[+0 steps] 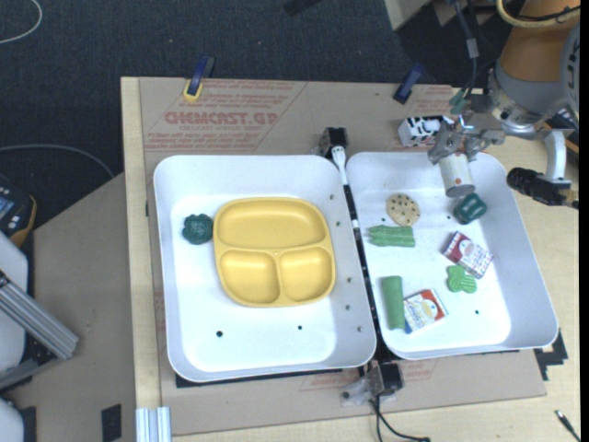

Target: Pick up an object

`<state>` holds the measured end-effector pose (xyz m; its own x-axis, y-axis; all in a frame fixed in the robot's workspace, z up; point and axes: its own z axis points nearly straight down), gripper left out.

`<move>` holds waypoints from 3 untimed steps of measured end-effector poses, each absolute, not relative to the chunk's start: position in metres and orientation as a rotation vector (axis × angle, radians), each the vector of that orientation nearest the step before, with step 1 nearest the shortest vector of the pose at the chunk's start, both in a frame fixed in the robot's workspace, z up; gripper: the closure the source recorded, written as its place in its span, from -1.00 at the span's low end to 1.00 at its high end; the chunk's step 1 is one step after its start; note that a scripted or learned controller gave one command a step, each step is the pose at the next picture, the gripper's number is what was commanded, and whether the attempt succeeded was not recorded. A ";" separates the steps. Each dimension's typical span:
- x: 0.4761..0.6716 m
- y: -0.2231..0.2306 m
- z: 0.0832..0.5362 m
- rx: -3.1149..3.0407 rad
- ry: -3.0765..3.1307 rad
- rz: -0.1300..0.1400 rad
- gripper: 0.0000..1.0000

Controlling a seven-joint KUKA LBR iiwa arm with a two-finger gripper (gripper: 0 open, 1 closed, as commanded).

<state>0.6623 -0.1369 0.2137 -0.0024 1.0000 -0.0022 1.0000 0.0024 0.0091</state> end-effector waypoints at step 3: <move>0.627 -0.047 0.216 2.220 2.230 -0.003 1.00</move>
<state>0.6265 -0.0472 0.2162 -0.0048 1.0000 0.0025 1.0000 0.0048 -0.0048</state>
